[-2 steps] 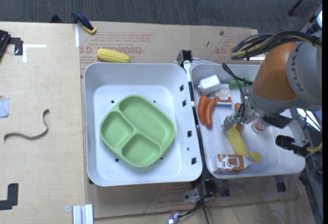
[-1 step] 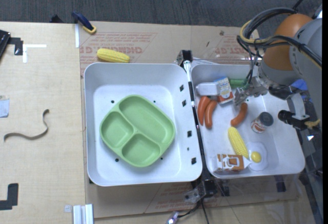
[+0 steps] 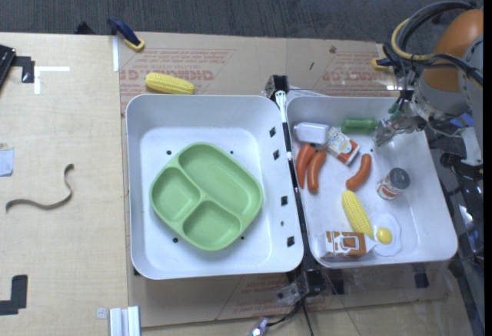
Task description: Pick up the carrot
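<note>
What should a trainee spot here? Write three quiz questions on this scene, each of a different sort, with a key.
1. True or false: the green plate lies in the right bin.
2. The gripper is over: A) the green plate; B) the right bin's far side; C) the wooden benchtop.
3. How many corn cobs are in view?

Key:
1. False; it lies in the left bin.
2. B.
3. Two: one cob in the right bin, another on the cardboard behind the left bin.

A robotics lab bench: two white bins (image 3: 138, 196) of toy food (plastic), taped cardboard (image 3: 231, 65), cabling.
</note>
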Motion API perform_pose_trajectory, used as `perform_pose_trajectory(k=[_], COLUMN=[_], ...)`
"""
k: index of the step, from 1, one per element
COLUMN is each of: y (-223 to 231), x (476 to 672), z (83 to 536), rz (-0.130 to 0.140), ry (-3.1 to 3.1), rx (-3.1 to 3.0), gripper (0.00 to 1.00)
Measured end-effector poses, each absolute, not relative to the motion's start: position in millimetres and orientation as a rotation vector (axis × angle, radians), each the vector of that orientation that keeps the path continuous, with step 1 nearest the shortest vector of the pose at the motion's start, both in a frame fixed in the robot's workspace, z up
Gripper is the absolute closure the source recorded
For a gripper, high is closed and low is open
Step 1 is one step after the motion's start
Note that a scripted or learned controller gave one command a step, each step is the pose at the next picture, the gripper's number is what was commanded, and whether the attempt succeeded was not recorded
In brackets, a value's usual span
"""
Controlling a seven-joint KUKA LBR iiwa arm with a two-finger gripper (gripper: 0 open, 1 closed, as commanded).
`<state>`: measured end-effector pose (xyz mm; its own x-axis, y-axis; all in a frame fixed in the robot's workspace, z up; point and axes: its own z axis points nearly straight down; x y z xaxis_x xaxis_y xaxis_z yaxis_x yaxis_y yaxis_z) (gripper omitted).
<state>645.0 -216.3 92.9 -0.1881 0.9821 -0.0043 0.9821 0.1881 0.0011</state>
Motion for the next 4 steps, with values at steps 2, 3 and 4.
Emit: perform_pose_trajectory(k=[2, 3, 4], y=[-151, -151, -99], x=[495.4, 496.1, 477.4], z=[91, 92, 101], rz=[-0.002, -0.001, -0.002], ry=[2.510, 2.508, 2.545], rx=[1.891, 1.890, 1.842], gripper=[1.00, 0.00, 0.00])
